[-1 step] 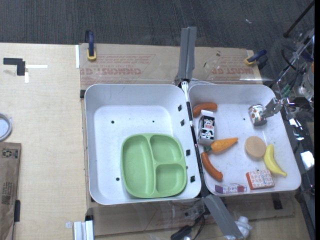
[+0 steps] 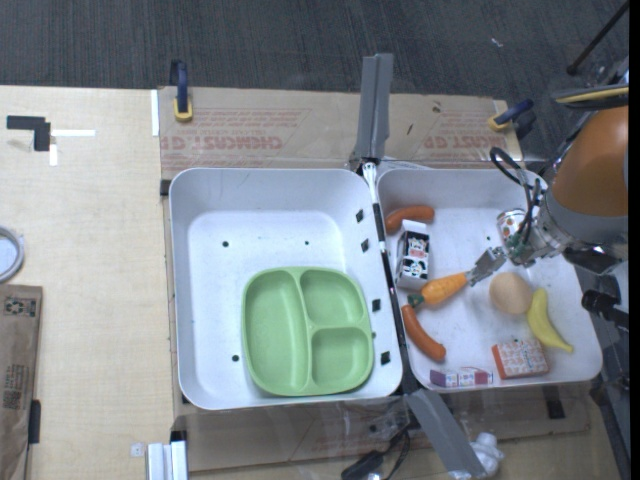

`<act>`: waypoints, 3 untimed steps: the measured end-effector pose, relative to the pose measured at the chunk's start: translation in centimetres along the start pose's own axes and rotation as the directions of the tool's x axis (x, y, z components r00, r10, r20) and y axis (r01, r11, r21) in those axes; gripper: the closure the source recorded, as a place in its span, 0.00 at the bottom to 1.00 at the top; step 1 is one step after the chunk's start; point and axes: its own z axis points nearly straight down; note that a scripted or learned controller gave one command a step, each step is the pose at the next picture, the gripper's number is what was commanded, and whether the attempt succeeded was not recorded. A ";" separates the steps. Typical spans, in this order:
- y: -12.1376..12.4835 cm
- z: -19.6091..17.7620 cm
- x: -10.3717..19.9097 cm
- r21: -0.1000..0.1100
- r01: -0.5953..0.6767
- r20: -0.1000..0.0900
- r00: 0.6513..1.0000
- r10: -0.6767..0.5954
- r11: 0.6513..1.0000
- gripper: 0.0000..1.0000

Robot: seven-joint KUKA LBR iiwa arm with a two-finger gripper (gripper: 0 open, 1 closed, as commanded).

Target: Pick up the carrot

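Over the right-hand shallow white bin (image 2: 560, 368), the two-finger gripper (image 2: 490, 262) is seen lowered at a slant from the right, below the grey arm with its orange band (image 2: 598, 163). Whether the fingers are open or closed cannot be told; their tip region is small and blurred, lying just beside the thick end of the carrot, and no object is seen between them.

The orange tapered carrot (image 2: 444, 289) is found in the right bin, near its middle. Its long axis runs on a slant, thick end up-right toward the gripper, other end down-left toward the bin divider. A small black-and-white milk carton (image 2: 414, 256) lies just above-left of it, touching or nearly so.

Also noted in the right bin: a reddish-orange sausage (image 2: 410, 215) at top, a second sausage (image 2: 423, 332) below the carrot, a beige egg (image 2: 510, 293), a yellow banana (image 2: 546, 320), a small red box (image 2: 519, 358).

A green three-compartment plate (image 2: 272, 338) is recorded in the left white bin (image 2: 200, 228).
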 end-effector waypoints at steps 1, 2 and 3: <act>-0.5 2.1 5.2 0.001 0.087 -0.001 0.996 -0.087 0.996 0.00; -0.5 2.1 5.1 0.001 0.087 -0.001 0.996 -0.087 0.996 0.00; 2.0 2.1 7.0 -0.001 0.121 0.002 0.993 -0.121 0.993 0.00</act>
